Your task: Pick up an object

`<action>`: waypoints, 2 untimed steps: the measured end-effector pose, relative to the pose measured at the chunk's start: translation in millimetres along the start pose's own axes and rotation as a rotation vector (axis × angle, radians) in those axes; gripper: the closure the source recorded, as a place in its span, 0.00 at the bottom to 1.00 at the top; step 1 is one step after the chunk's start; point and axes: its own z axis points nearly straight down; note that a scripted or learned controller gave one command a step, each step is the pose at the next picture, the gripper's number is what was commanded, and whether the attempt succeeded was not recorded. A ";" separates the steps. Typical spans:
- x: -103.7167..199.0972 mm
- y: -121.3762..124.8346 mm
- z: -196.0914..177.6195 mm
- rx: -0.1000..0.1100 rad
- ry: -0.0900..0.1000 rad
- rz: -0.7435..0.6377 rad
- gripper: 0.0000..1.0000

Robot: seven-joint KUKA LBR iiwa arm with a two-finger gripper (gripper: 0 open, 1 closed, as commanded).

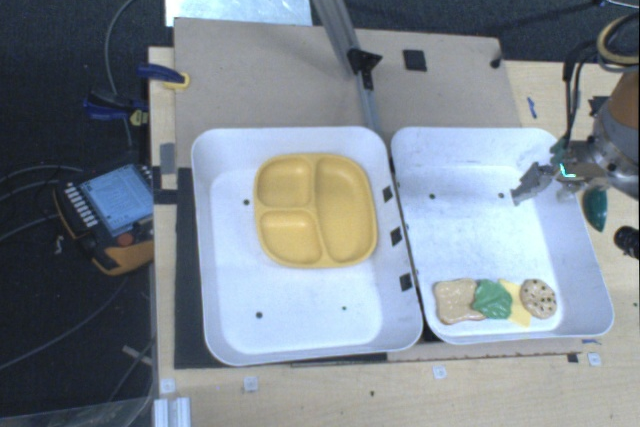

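My gripper (562, 199) hangs over the right edge of the right bin (470, 215). Its fingers are spread apart, open, with nothing between them. One grey finger (530, 183) points down and left toward the bin floor. Along that bin's front edge lies a row of toy foods: a tan slice of toast (457, 300), a green leaf (492, 298), a yellow wedge (518, 313) and a chocolate-chip cookie (538, 297). They sit well below the gripper in this view, apart from it. A yellow divided plate (315, 210) rests in the left bin (230, 315).
A grey pole (335, 10) slants down to the seam between the bins at the back. Black clips (397, 237) line the wall between the bins. Cables, clamps and a blue device (112, 200) lie on the floor to the left of the bench.
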 end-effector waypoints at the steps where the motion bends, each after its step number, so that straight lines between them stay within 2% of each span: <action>1: 0.0 0.5 -0.7 -0.002 0.000 0.000 0.00; 2: -2.3 0.4 40.9 0.001 0.000 0.003 0.00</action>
